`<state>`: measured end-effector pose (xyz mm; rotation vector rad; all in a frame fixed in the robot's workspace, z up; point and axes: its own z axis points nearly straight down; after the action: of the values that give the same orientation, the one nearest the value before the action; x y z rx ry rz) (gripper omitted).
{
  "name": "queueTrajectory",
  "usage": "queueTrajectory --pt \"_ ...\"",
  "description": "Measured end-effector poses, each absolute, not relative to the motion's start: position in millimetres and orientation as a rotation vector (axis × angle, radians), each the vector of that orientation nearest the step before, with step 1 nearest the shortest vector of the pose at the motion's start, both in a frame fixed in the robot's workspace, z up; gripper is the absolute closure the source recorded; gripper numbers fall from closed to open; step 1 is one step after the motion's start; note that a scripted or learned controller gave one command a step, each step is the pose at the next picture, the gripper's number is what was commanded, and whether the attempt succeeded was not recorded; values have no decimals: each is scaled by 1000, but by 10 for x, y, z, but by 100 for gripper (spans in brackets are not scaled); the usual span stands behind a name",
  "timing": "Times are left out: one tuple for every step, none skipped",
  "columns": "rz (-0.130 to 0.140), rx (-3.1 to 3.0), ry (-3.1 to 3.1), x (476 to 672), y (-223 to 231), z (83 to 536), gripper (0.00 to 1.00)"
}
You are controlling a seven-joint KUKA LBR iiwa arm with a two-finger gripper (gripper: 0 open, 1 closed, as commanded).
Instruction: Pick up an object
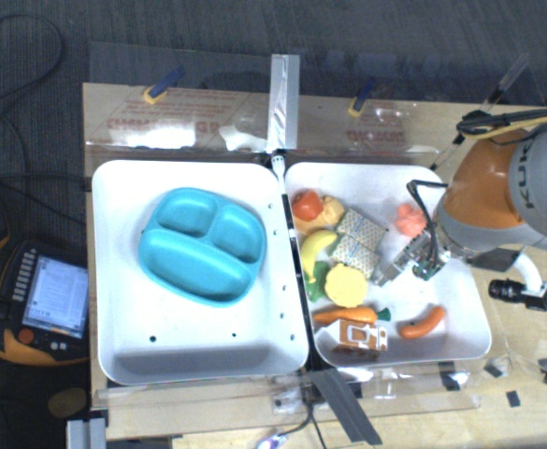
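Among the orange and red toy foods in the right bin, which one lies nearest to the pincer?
The pink-red piece by the right bin's back wall, just above the pincer. The sausage, carrot and tomato lie farther off.

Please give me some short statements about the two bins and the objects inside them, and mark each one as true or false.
1. The blue divided plate lies in the left bin. True.
2. The tomato lies in the left bin. False: it lies in the right bin, near the wall between the bins.
3. The sausage lies near the front of the right bin. True.
4. The gripper hangs over the blue divided plate. False: it is over the right bin, beside the checkered packet.
5. The carrot lies in the right bin. True.
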<state>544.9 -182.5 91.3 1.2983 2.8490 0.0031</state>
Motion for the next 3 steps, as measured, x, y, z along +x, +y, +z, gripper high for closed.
queueTrajectory --pt "-3 1564 2723 5959 -906 1838 100" --pt "-5 1856 2534 5338 -943 2125 100" --pt "-6 1909 2498 5021 -625 1828 100"
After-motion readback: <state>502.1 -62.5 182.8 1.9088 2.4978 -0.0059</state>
